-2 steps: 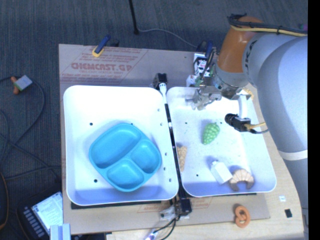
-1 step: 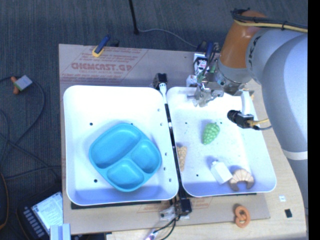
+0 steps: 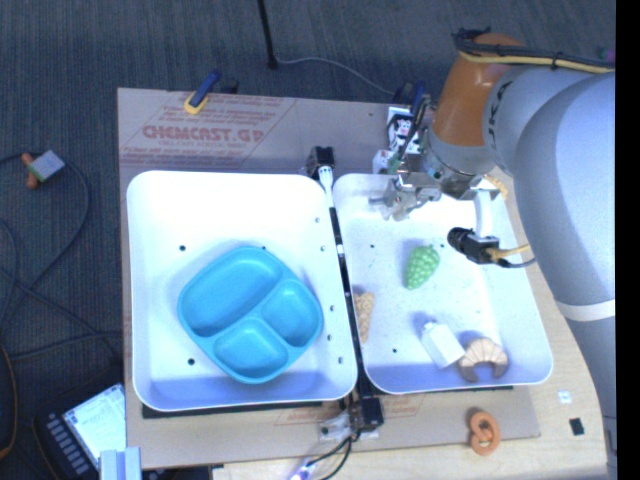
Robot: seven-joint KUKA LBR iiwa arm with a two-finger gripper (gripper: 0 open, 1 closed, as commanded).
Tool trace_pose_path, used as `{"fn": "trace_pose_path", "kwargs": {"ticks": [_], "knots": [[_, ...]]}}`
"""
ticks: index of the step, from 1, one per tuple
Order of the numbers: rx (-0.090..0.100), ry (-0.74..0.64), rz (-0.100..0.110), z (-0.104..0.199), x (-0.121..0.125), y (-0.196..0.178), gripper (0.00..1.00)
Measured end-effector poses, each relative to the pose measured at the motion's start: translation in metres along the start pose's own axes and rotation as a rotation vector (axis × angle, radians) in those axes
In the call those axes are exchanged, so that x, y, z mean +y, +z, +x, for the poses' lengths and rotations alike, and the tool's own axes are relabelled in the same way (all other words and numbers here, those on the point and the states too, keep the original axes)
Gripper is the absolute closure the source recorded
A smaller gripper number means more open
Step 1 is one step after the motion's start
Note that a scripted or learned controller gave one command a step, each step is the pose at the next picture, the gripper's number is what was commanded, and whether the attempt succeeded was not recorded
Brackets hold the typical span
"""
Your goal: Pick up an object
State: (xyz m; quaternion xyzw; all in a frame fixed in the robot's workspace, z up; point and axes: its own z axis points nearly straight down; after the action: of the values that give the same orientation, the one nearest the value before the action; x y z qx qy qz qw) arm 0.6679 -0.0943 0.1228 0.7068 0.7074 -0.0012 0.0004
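We find the gripper (image 3: 404, 196) over the right bin's (image 3: 520, 318) far edge; whether it is open, we cannot tell. The green grapes (image 3: 422, 266) lie mid-bin, just below it. We judge them light, stiff, bumpy plastic; grasp across the middle.

From my remote station, the arm (image 3: 560, 168) runs off the right edge. Its gripper (image 3: 405, 196) is too small to read. A small white object (image 3: 438, 344) stays unidentifiable, and the pale item (image 3: 362, 312) sits half hidden behind the bin wall.
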Motion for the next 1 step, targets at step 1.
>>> {"fn": "trace_pose_path", "kwargs": {"ticks": [1], "knots": [[0.0, 0.001, -0.002, -0.0059, -0.0023, -0.0094, 1.0]]}}
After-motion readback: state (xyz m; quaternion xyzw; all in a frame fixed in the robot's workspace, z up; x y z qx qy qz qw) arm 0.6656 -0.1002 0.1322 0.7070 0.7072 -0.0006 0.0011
